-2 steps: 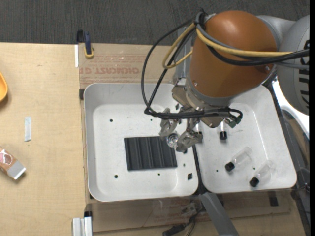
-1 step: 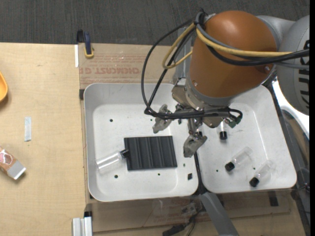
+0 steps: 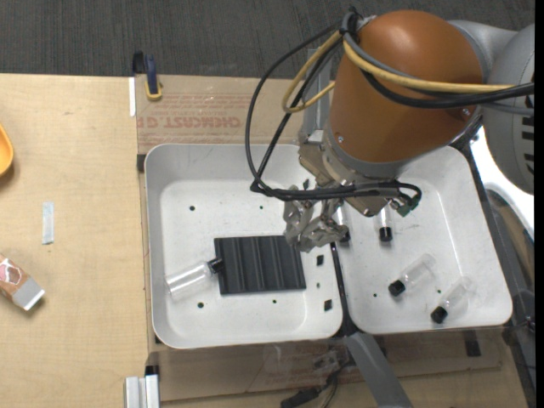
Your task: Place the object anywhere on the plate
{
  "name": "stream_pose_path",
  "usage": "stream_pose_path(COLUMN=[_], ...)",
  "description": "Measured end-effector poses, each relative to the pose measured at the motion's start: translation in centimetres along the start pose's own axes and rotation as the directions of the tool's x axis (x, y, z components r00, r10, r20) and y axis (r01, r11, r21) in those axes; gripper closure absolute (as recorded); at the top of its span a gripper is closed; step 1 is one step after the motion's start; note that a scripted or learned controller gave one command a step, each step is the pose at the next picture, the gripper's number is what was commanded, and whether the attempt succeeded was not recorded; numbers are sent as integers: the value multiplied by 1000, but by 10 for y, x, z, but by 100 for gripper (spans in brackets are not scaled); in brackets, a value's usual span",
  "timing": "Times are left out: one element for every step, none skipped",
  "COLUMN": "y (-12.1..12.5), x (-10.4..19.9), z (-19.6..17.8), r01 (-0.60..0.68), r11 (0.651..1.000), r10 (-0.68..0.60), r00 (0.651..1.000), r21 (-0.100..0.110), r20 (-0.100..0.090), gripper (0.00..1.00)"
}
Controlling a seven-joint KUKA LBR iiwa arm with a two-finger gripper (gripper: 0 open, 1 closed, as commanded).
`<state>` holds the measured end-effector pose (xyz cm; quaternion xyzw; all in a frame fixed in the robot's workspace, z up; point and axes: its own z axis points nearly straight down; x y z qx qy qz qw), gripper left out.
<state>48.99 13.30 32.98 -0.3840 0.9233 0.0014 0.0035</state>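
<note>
Over the seam between the two bins, the gripper hangs just beside the black ribbed plate, its grip impossible to judge, while a clear vial touches the plate's left edge, placement apparently undone.

Matt black ribbed plate in smooth white plastic bin.

Overhead slanted view of both bins
</note>
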Motion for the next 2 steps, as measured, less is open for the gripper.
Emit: stream_pose_path(y=[-16, 2], x=[22, 10], z=[-3, 16], r01=[126, 242], r11=[992, 970], r10=[-126, -242], r00=[992, 970], r21=[-1, -2], r20=[-5, -5], gripper=[100, 100])
